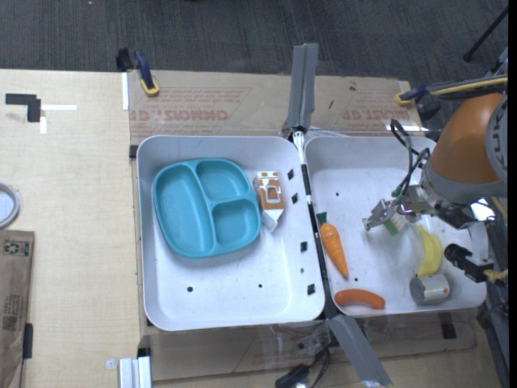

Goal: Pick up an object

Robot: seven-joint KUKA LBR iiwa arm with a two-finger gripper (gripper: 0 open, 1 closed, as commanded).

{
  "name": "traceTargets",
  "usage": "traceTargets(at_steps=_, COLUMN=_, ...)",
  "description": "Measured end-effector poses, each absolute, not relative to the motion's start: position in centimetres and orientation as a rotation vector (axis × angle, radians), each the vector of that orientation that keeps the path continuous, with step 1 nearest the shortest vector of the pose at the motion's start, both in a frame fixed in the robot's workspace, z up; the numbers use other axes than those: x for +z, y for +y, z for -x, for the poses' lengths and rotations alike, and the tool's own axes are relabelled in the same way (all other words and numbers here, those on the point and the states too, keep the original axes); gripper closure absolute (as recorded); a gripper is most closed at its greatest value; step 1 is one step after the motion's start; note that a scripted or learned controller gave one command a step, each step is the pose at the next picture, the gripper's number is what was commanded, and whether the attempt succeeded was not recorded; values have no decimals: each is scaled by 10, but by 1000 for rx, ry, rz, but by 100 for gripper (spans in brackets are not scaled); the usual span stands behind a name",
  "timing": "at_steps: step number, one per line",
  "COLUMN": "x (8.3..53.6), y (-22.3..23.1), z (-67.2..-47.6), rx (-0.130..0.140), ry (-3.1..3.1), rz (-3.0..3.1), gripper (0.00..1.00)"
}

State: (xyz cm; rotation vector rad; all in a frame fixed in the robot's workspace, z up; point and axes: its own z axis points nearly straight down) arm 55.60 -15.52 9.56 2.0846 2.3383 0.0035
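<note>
The right bin (355,176) holds an orange carrot (333,249) by its left wall. A red sausage (359,299) lies at its front, with a yellow banana (430,253) and a silver can (430,288) at its right. My gripper (380,216) hangs over the middle of this bin, pointing left, to the right of the carrot and left of the banana. A small green piece (393,225) shows right under the gripper's body; whether it is held is unclear. The orange-banded wrist (464,148) reaches in from the right.
The left bin (218,289) holds a blue divided plate (208,207) and a small orange-and-white carton (269,194) next to the divider (311,233). Cables hang by the wrist. A blue-and-yellow clamp (144,73) sits on the cardboard behind the bins.
</note>
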Motion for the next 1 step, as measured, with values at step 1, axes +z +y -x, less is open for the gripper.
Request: traceTargets(at_steps=1, x=114, y=-157, z=-562, rx=18, ry=2323, rz=-2075, gripper=100)
